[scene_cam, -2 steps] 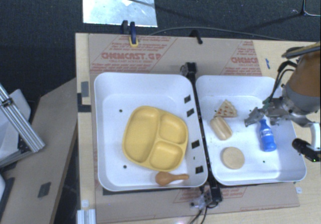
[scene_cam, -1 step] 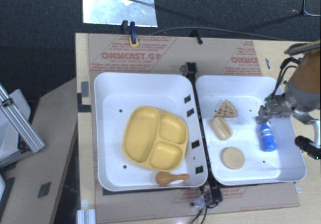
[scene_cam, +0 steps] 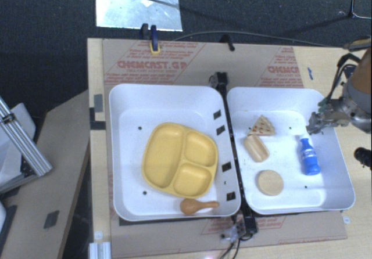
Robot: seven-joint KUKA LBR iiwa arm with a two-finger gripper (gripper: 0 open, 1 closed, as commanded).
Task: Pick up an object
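Note:
The right bin holds a blue bottle with a white cap near its right side. A pizza slice, a tan bread roll and a round cracker lie toward its left half. My gripper hangs at the bin's right rim, just above and to the right of the bottle's cap, apart from it. Nothing shows between its tips.
The left bin carries a yellow divided plate and a brown drumstick at its front edge. A black divider with clips runs between the bins. A metal frame stands off the bench at left.

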